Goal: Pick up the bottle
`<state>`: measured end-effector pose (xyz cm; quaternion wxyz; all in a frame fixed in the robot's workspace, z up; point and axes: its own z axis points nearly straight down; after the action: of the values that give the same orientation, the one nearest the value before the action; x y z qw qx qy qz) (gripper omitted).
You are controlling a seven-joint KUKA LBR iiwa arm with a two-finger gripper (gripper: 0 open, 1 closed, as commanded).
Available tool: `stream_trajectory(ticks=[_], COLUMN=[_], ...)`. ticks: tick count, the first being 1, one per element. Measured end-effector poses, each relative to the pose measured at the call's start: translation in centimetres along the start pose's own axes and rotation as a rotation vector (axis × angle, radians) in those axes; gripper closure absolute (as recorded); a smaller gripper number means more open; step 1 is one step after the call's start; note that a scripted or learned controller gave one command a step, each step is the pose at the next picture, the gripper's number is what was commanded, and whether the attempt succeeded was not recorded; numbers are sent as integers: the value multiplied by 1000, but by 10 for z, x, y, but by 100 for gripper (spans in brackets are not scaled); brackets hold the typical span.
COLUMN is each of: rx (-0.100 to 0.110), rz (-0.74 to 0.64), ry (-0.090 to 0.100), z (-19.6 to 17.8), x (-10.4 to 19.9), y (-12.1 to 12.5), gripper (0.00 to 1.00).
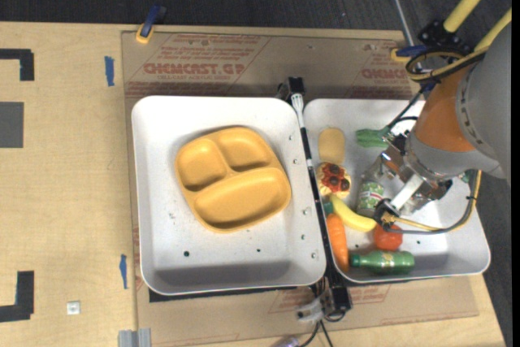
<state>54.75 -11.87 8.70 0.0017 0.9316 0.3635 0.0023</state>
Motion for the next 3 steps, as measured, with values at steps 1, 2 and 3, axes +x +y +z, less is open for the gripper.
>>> stream_trajectory(ticks=[1,2,3], rx=[3,3,5], rz=[84,309,533], ry=[-2,-3,-3], z=[1,1,-98], x=[43,60,128], y=[47,25,-58], gripper=[0,0,0])
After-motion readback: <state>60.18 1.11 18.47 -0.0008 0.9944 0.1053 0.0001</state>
